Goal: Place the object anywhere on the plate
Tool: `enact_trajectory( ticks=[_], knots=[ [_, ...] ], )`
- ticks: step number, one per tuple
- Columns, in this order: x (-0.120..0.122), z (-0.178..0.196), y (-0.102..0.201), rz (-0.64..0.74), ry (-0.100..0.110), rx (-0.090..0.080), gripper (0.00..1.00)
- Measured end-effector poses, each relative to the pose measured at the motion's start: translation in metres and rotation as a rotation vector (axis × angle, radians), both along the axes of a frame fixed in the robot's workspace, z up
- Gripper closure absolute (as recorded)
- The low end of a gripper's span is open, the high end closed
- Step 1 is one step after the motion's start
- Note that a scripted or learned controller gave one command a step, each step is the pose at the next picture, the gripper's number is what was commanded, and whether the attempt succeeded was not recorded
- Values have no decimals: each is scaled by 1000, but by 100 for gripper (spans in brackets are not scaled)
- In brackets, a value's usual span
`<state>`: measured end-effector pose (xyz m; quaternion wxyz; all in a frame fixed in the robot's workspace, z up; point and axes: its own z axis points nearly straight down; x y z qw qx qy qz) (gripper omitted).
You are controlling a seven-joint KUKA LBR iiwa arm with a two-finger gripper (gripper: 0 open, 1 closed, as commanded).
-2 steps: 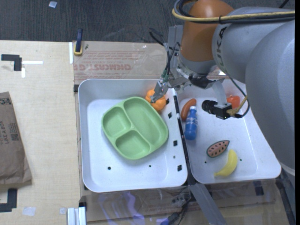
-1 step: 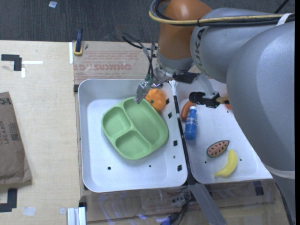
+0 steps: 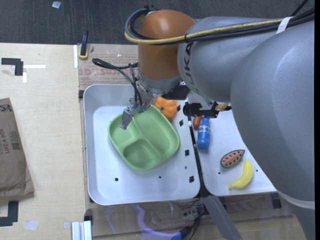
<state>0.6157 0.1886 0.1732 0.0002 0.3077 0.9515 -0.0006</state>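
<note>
worktop (image 3: 40,134): pale wood surface bearing two shallow white bins side by side.

left bin (image 3: 100,184): holds a green divided plate (image 3: 150,144), tilted, two compartments, lying toward the bin's upper middle. an orange object (image 3: 167,107), possibly a toy vegetable, sits at the plate's upper right edge, touching or just beside its rim; partly hidden by the arm, so its exact kind cannot be told.

right bin (image 3: 220,184): holds a blue bottle (image 3: 203,135) near the dividing wall, with a small red-orange item just above it, a watermelon slice toy (image 3: 232,159) and a yellow banana (image 3: 242,175) just below the slice, near each other but apart.

arm (image 3: 250,74): grey, orange band above the wrist, reaching in from the right and covering much of the right bin.

pincer (image 3: 131,113): lowered over the plate's upper left rim; slender grey fingers close together at the tip, whether apart or together cannot be told; nothing seen between them.

brown paper bag (image 3: 12,149): lies flat at the worktop's left edge.

black cable (image 3: 112,66): loops from the wrist toward the upper left.
</note>
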Motion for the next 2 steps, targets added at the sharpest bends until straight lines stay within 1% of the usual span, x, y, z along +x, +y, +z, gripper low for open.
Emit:
enact_trajectory(
  ticks=[1,2],
  knots=[
    [-61,-20,36,-134,2,-1,0],
    [-28,126,29,-159,-1,-1,0]
  ],
)
